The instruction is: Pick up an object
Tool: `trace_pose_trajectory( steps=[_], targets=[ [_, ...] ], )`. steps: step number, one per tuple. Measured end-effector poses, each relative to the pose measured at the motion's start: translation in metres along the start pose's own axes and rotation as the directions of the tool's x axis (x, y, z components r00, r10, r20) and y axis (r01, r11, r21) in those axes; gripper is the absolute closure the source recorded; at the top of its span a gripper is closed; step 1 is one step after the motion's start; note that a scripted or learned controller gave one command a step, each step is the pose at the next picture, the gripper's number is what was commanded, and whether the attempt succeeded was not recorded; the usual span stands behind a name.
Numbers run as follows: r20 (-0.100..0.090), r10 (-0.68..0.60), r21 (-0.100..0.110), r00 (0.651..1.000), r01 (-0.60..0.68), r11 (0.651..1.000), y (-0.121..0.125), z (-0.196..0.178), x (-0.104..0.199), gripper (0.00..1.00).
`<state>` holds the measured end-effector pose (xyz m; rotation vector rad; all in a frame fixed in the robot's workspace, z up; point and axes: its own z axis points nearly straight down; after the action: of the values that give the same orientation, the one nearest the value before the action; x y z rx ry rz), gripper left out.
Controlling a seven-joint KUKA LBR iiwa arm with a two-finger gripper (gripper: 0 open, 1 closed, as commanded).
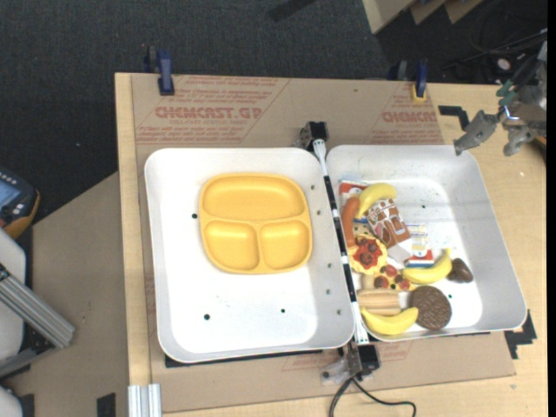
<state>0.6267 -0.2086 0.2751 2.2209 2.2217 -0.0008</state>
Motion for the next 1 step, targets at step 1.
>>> trace_pose_trajectory(
  steps=[1],
  targets=[
    [-0.004, -0.003, 0.007, 1.0, 0.003, 1.0, 0.0354, 0.1488, 0.0193, 0.0]
  ],
)
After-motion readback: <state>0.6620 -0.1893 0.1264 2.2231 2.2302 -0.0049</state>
